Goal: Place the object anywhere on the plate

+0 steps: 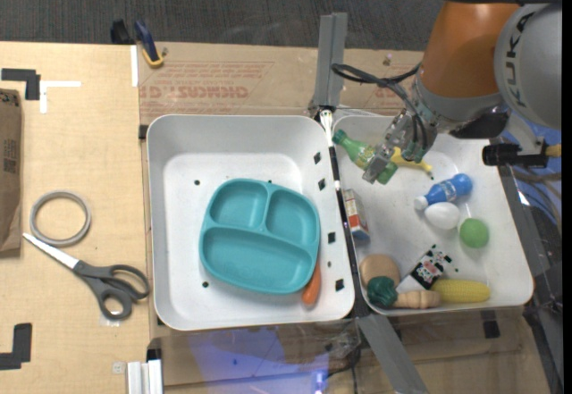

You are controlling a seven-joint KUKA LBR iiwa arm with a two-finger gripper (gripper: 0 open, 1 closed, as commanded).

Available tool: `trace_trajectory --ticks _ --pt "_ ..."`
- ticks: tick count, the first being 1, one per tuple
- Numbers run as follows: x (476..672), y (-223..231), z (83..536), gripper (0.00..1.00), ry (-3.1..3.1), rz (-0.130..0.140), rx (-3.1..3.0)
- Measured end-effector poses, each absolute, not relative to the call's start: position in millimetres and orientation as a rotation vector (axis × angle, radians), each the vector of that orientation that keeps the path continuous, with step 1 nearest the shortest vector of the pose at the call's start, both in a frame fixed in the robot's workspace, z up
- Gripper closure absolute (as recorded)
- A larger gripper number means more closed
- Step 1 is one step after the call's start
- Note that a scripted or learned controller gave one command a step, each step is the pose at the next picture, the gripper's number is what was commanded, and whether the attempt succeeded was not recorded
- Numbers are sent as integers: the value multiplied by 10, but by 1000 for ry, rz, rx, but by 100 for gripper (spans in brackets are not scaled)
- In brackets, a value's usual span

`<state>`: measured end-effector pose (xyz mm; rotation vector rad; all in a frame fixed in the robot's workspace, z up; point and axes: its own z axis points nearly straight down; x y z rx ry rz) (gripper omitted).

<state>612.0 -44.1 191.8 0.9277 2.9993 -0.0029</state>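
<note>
While the pincer (386, 160) grips the green bottle (360, 154) | bottle between fingers, above right bin (509, 231) | plate (259, 236) well left

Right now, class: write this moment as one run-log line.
gripper: over right bin, green bottle between its fingers | plate: in left bin | placement: not yet done

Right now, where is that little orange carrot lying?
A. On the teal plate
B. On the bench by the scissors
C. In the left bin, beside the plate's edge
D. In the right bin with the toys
C: the carrot lies on the left bin floor against the teal plate rim, not on it.
</note>
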Motion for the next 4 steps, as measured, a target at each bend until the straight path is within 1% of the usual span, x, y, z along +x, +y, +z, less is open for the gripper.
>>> trace_trajectory --ticks 1,2,4 --pt "5542 -184 2314 100 3037 -1 796" --pt "5278 244 2733 100 3111 1 407" --pt "5308 231 2912 100 3106 2 412"
